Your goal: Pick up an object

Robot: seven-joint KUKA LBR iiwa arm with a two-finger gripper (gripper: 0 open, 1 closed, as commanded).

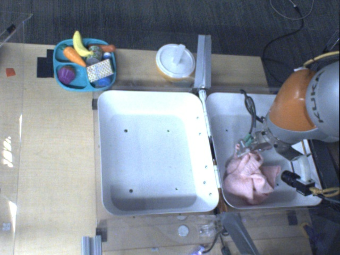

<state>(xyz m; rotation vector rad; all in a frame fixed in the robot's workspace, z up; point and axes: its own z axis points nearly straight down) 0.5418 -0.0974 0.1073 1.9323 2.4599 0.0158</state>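
Note:
A crumpled pink cloth [247, 177] lies in the front part of the right bin [228, 121]. My gripper [247, 146] hangs low over the cloth's upper edge, just at the top of the pink folds. The arm, grey with an orange band [291, 108], reaches in from the right and covers the bin's right side. The gripper's tips are buried in the cloth's top fold, so whether anything sits between them is hidden.
The left bin [154, 150] sits beside the right one, with a metal divider post [202, 62] behind them. A white lidded cup [175, 61] and a blue tray of toy food [84, 64] stand at the back of the bench. A black cable [248, 106] trails into the right bin.

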